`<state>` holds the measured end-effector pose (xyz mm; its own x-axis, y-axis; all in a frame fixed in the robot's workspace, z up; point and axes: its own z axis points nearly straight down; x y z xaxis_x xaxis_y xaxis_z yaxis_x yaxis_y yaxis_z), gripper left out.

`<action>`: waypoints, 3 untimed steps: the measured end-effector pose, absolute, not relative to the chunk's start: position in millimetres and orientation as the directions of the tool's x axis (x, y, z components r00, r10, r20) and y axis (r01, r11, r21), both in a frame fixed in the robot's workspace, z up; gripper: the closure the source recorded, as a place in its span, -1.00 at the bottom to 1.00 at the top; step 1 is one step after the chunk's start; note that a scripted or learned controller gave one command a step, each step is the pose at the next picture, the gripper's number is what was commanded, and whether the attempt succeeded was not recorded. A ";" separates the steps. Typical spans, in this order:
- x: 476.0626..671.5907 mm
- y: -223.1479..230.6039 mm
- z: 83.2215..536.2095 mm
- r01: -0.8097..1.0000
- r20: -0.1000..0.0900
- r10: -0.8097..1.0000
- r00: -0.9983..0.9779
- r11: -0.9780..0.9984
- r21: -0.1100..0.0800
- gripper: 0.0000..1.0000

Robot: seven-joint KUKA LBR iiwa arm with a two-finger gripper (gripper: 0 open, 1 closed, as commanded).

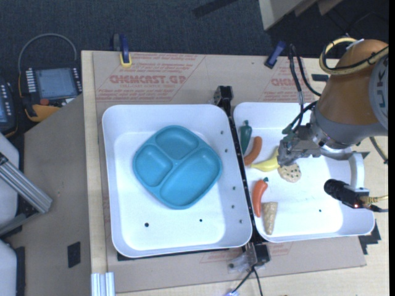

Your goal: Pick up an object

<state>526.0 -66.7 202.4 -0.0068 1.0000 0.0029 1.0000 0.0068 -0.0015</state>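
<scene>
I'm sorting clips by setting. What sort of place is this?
Most likely a robot lab bench: two white bins clamped to a board, toy food such as a banana and a blue plate, and loose cables.

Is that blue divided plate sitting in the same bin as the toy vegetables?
No, the blue plate lies alone in the left bin, while the carrot and banana lie in the right bin.

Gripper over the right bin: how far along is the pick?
Done: the gripper has reached into the right bin, just above the cookie and beside the banana. In hand: nothing visibly lifted; every item lies on the bin floor. Left: closing on one item and raising it. The blue plate sits in the left bin.
</scene>
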 end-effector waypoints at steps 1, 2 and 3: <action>528.3 -14.6 205.3 1.000 0.001 1.000 -0.001 0.001 0.000 1.00; 544.5 40.2 202.2 1.000 0.001 1.000 -0.006 0.006 0.002 1.00; 555.7 85.5 224.1 1.000 0.001 1.000 -0.005 0.005 0.004 1.00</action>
